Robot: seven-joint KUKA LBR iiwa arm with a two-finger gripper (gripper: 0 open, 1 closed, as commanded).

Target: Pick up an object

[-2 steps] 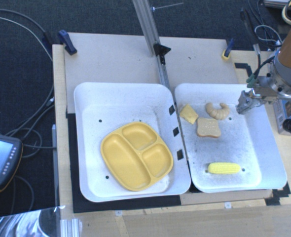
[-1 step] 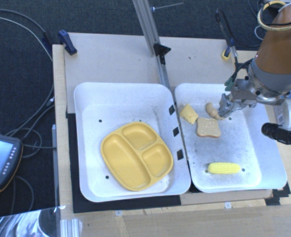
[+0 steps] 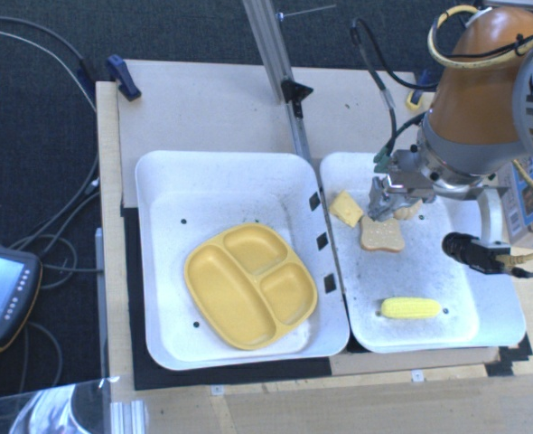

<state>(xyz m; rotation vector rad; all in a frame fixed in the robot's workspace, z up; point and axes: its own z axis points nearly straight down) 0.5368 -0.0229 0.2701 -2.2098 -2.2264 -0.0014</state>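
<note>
On bench, 2 white bins (image 3: 158, 242); gripper (image 3: 386, 208) low over toast (image 3: 382, 236), finger state unclear; nothing lifted yet.

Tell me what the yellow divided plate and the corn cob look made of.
Divided plate: likely molded plastic, matte to satin, with an even yellow color and soft rounded compartment walls.
Corn cob: probably a plastic or rubber toy, with uniform yellow and a slight sheen; too small to be sure.
</note>
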